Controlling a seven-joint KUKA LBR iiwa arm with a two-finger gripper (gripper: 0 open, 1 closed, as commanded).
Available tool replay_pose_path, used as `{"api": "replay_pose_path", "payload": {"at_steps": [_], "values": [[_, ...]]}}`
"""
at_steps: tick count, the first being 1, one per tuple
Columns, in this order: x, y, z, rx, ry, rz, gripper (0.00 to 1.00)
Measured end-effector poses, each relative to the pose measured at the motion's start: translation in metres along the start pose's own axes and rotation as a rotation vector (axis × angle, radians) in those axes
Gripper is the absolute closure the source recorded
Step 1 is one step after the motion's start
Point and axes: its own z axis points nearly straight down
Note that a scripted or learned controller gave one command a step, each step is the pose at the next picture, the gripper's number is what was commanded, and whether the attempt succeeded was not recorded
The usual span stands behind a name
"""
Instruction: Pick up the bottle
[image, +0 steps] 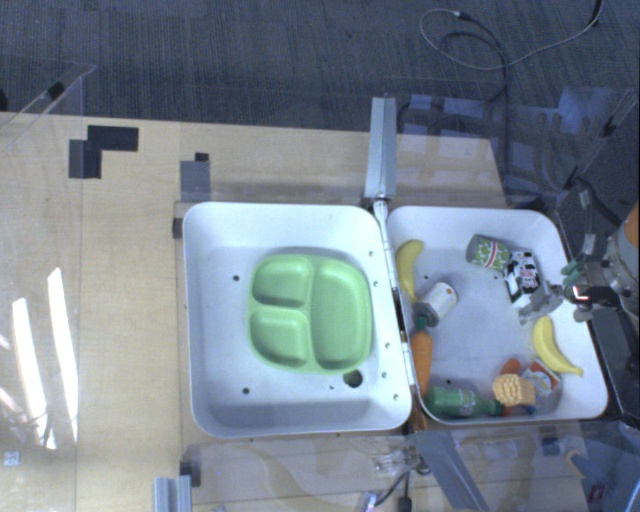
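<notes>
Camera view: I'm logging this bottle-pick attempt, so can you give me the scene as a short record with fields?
left bin: green divided plate
right bin: green bottle, carrot, corn, two bananas, can, white cup
bottle pose: lying on its side at the near wall
tool: at the right bin's right edge, apart from the bottle

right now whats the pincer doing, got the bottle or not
Pincer: at the right bin's right edge, beside a banana; open or shut cannot be told. Nothing shows in its grip; the green bottle lies at the bin's near wall.
</notes>
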Motion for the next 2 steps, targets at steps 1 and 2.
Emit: {"api": "replay_pose_path", "payload": {"at_steps": [1, 2], "values": [[0.079, 0.017, 0.131, -0.006, -0.001, -0.144, 0.00], [0.032, 0.093, 0.137, -0.011, -0.003, -0.227, 0.00]]}}
